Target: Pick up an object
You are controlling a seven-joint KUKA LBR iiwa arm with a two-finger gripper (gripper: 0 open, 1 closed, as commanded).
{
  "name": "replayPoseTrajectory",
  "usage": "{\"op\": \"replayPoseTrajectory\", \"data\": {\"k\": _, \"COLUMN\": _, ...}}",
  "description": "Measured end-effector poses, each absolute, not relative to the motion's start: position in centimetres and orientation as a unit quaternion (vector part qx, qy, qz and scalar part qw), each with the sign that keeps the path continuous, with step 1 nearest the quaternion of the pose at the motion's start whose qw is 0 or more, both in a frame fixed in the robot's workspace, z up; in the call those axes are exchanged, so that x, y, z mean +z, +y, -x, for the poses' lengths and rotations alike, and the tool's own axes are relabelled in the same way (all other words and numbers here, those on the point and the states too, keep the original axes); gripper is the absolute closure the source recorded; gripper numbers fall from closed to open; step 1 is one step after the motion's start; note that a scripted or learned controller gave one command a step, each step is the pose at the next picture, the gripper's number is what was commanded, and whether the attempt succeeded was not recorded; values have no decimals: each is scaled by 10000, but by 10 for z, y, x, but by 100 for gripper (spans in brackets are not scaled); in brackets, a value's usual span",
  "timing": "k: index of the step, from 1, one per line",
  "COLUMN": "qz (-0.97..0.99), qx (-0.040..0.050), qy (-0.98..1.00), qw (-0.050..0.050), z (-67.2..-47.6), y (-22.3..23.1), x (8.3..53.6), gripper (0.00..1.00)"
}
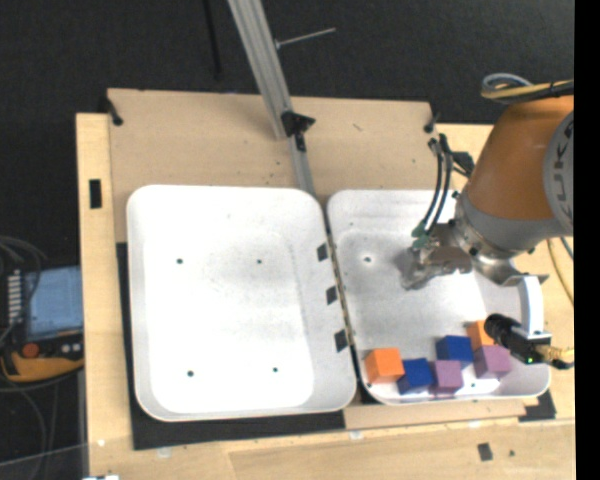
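Blocks sit bunched at lower right of frame, along the right bin's (380,218) near edge: orange block (384,364), blue (416,375), purple (448,375), more behind. Gripper (420,268) hovers above them mid-bin; can't tell its opening, nothing seen held.

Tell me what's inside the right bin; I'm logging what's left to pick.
The right bin holds blocks along its near edge: an orange block, two blue, two purple, another orange partly hidden. The arm covers the bin's right side.

fixed overhead camera | slanted down | both bins (230,203) in frame
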State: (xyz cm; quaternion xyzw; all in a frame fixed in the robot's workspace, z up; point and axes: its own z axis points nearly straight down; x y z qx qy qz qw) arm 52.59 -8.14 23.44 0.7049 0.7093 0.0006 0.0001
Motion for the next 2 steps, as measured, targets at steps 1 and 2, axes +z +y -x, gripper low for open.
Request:
{"op": "replayPoseTrajectory", "data": {"k": 1, "qz": -7039, "qx": 16, "qy": 7103, "qw": -4, "z": -523, "y": -20, "x": 242, "gripper": 100}}
{"op": "replayPoseTrajectory", "data": {"k": 2, "qz": -7049, "qx": -2, "qy": 7093, "qw": -9, "z": -519, "y": 24, "x": 234, "gripper": 100}}
